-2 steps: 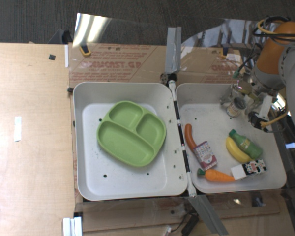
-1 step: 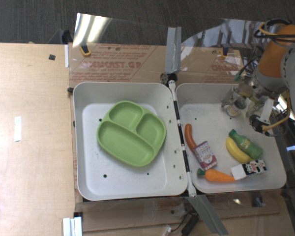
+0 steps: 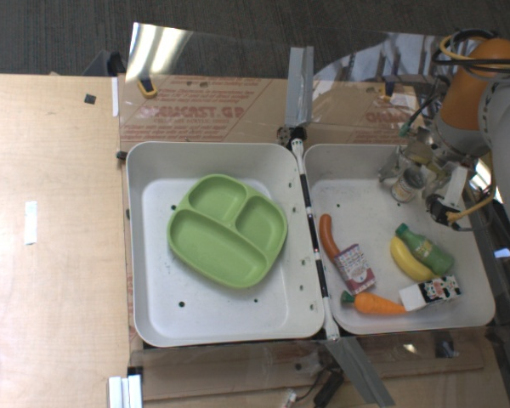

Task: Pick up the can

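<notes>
The can (image 3: 354, 266), small with a pink and white label, lies on its side on the floor of the right bin (image 3: 357, 198), left of centre. It rests between a red-orange sausage (image 3: 327, 235) and a carrot (image 3: 376, 304). My gripper (image 3: 408, 179) hangs over the back right part of that bin, up and to the right of the can and well apart from it. The grey arm with its orange band (image 3: 484, 75) reaches in from the right.
A yellow banana (image 3: 408, 262), a green bottle (image 3: 427, 249) and a small white carton (image 3: 431, 291) lie at the right bin's front right. The left bin (image 3: 153, 313) holds a green divided plate (image 3: 228, 229). A metal divider (image 3: 310, 228) separates the bins.
</notes>
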Motion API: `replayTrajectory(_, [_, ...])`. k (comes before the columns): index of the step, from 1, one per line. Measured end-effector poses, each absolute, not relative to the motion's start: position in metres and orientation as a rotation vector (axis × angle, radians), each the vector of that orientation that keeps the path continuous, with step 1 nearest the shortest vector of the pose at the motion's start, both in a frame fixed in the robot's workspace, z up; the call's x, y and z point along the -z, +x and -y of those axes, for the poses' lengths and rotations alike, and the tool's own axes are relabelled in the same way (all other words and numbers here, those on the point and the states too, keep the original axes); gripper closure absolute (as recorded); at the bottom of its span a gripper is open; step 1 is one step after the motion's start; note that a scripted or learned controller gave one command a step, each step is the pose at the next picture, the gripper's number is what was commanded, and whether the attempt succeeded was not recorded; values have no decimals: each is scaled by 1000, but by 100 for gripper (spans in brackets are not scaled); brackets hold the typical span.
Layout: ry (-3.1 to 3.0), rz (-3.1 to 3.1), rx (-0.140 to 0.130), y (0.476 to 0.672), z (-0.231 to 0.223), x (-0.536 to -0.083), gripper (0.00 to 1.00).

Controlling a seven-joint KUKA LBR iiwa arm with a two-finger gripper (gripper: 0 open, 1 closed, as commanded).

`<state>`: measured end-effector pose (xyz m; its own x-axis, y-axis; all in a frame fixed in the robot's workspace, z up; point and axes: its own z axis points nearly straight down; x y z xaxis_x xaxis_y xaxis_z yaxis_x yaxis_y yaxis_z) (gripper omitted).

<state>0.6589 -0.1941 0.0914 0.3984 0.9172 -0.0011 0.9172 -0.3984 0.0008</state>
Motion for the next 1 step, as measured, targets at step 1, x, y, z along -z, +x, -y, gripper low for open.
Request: replayTrajectory(1, [2636,-1715,0,641,199,-92,0])
